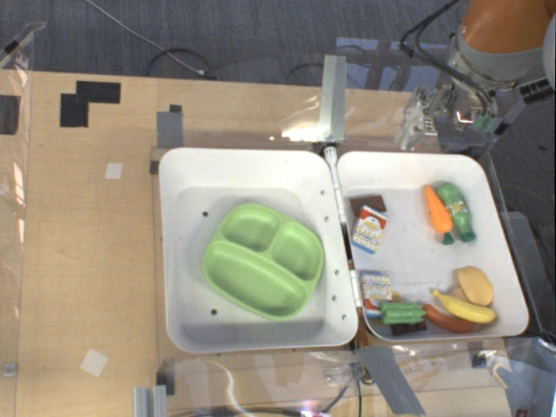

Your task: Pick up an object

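Hovering beyond the right bin [499, 224], the gripper [447, 115] (finger state I cannot tell) should descend squarely over the carrot [437, 209].

A divided plate [263, 260] sits in the left bin [178, 320]; toy food, perhaps a banana [464, 309], fills the right bin [408, 176].

A green divided plate [263, 259] lay in the left bin [178, 233]. The right bin [408, 176] held a carrot [437, 209], a green bottle [457, 211], a banana [465, 309] and small cartons. The arm [502, 20] hung beyond its far right corner.
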Robot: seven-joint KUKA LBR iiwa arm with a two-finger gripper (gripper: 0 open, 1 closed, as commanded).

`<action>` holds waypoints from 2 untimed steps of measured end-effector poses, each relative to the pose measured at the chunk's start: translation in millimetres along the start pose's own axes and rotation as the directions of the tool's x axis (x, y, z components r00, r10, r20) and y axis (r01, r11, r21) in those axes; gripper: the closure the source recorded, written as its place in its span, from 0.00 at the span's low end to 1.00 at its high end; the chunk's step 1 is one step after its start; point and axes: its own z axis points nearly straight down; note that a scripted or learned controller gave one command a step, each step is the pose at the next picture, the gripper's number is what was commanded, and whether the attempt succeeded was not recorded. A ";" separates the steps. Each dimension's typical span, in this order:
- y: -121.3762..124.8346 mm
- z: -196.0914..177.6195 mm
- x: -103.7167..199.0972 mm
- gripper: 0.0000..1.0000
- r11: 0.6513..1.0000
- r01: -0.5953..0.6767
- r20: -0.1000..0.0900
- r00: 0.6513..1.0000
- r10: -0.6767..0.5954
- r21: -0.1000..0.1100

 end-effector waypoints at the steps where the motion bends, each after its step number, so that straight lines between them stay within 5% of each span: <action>1: 0.4 5.8 1.6 0.00 1.000 0.000 -0.011 1.000 0.000 -0.001; 2: -15.4 134.6 8.5 0.00 0.999 -0.046 -0.026 0.999 0.046 -0.001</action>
